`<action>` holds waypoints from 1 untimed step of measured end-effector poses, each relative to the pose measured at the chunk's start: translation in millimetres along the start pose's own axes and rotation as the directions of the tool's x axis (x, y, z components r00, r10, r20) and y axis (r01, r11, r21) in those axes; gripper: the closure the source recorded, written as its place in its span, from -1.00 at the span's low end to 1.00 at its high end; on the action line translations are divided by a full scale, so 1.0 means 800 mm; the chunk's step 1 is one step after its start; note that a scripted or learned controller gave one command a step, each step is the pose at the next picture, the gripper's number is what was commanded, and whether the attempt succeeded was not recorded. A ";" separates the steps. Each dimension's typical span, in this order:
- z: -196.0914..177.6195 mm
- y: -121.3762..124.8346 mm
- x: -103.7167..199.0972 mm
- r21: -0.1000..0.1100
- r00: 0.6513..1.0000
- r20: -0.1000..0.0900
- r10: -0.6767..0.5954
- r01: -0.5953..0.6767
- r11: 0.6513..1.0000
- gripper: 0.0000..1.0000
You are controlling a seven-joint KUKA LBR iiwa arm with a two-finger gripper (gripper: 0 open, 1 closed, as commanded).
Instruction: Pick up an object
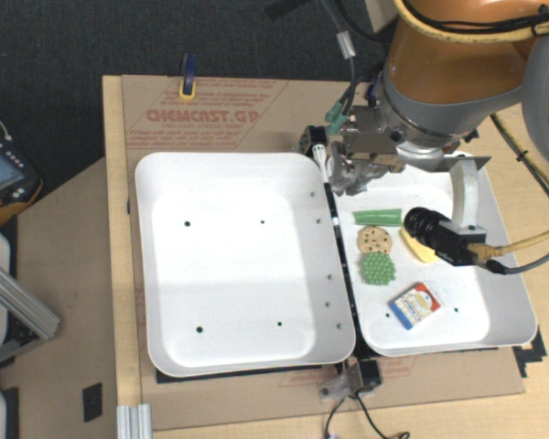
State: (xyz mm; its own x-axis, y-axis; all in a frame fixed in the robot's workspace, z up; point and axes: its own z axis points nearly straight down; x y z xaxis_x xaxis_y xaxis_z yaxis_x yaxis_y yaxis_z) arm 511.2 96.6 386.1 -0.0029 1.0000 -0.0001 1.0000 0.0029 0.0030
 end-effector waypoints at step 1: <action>0.209 -0.046 -0.018 0.023 1.000 0.003 0.006 -0.006 1.000 1.00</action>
